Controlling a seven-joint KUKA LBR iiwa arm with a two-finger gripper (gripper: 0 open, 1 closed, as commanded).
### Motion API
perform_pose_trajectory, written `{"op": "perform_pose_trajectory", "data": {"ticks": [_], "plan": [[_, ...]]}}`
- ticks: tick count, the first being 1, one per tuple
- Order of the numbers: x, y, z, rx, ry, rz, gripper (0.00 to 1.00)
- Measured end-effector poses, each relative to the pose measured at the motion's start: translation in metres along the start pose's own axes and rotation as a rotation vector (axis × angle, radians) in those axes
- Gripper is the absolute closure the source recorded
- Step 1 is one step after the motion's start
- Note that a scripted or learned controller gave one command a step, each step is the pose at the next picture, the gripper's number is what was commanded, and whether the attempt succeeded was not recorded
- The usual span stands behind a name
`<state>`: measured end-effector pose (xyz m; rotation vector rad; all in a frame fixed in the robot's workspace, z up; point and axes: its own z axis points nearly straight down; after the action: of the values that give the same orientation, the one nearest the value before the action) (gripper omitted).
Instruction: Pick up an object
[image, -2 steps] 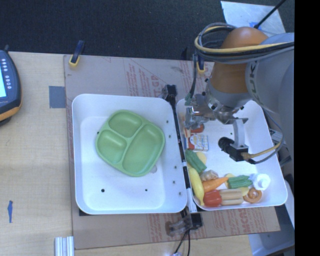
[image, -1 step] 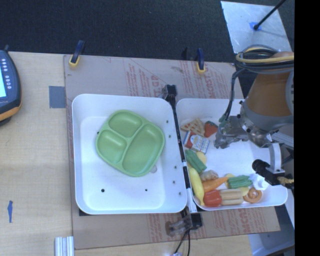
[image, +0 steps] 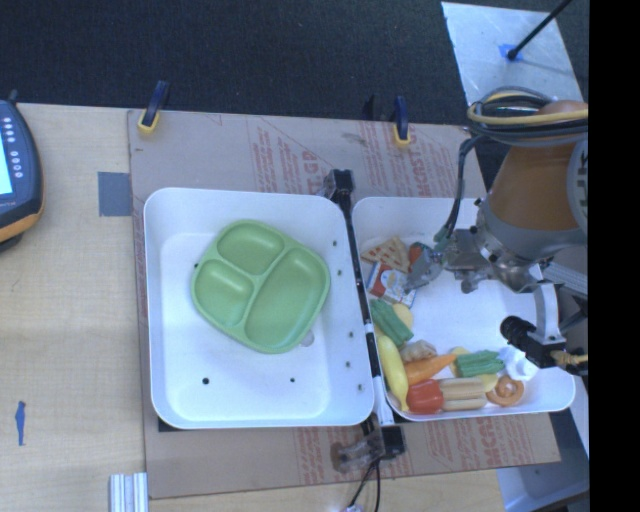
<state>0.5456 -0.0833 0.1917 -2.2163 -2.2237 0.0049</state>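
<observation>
The right bin (image: 470, 215) holds several toy foods along its left and front sides. Among them are a tan wedge (image: 389, 250), a red and white packet (image: 384, 286), a green cucumber (image: 392, 322), a yellow banana (image: 393, 373), an orange carrot (image: 432, 367), a red tomato (image: 424, 398) and a tan roll (image: 463, 392). My gripper (image: 423, 268) reaches in from the right and hangs low over the bin's upper left part. It is just right of the wedge and the packet. Nothing shows in its grasp.
In the left bin (image: 165, 300) lies a green divided plate (image: 262, 285). A black divider clamp (image: 342, 185) sits between the bins. The arm's orange band (image: 530, 185) and cables stand over the right bin's far right. A handheld controller (image: 15, 170) rests at the bench's left edge.
</observation>
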Motion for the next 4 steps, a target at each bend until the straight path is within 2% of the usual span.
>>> {"op": "perform_pose_trajectory", "data": {"ticks": [1,2,3,4], "plan": [[-0.041,0.033,0.102,0.000,0.004,0.002,0.00],[-0.033,0.108,0.096,-0.001,-0.001,-0.005,0.00],[-0.028,0.072,0.099,0.000,0.000,0.002,0.00],[-0.055,0.108,0.102,0.015,0.003,-0.003,0.00]]}}
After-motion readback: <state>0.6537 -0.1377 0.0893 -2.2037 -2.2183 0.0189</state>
